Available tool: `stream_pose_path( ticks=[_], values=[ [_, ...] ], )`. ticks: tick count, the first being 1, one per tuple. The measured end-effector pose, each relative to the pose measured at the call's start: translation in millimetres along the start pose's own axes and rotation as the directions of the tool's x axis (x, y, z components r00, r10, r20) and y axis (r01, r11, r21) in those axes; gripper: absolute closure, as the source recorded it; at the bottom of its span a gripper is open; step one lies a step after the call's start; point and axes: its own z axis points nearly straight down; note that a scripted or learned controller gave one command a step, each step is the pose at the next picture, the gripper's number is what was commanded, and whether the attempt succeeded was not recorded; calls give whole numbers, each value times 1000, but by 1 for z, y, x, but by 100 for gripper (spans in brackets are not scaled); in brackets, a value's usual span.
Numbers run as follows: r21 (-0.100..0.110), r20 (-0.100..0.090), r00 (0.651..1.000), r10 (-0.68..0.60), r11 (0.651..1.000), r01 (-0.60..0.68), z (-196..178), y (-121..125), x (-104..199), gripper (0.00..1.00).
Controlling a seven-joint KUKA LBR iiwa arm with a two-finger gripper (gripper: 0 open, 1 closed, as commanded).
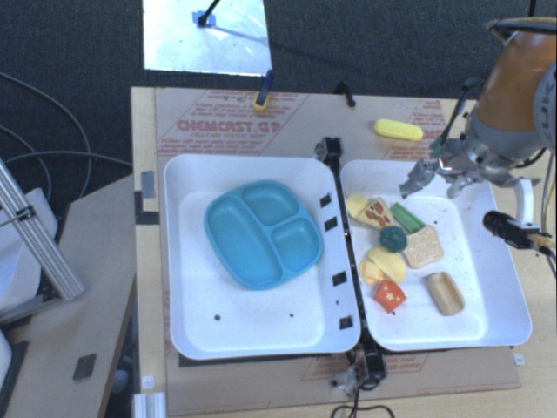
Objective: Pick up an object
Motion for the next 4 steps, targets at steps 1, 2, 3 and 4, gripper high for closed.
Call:
stream_pose_path(
  ticks=[1, 2, 3, 4],
  values=[
    [3, -1, 1000, -4, 1000, 4, 132, 5, 31, 0],
    [-6, -1, 1000, -1, 1000, 1, 113, 9, 29, 100],
    [6, -1, 1000, 4, 1000, -4, 127, -53, 24, 100],
    [0, -1, 1000, 2, 1000, -2, 126, -50, 24, 0]
  ],
)
